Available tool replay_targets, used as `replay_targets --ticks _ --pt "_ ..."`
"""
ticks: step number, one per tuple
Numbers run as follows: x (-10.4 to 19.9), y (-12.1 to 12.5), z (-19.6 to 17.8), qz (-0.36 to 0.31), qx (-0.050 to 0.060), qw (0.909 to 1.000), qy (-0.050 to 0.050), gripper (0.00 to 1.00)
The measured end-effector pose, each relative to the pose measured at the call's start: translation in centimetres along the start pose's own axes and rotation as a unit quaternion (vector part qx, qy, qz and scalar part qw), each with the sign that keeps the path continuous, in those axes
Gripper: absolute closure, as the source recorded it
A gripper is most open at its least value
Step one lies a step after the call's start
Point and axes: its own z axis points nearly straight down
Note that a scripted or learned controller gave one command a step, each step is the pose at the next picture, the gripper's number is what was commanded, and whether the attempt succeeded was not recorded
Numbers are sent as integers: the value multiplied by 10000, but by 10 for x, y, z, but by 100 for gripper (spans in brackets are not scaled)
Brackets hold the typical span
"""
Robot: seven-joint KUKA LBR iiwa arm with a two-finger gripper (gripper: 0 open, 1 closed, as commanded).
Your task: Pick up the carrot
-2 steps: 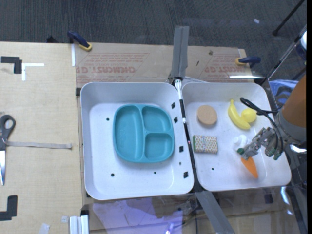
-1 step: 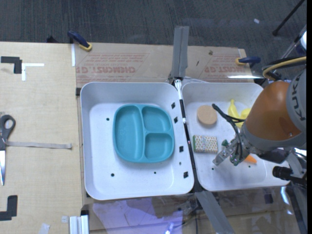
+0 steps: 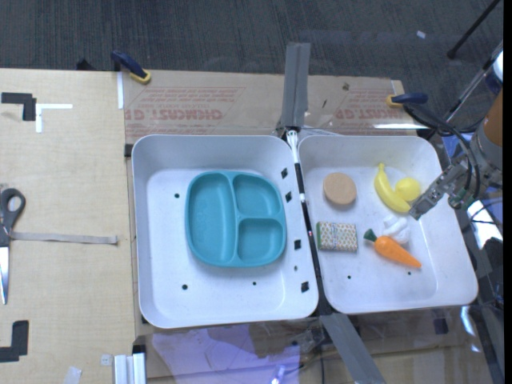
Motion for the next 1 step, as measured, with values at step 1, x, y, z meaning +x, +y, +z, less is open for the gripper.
replay_targets --ticks 1 --pt "72 25 71 2406 19 9706 22 100"
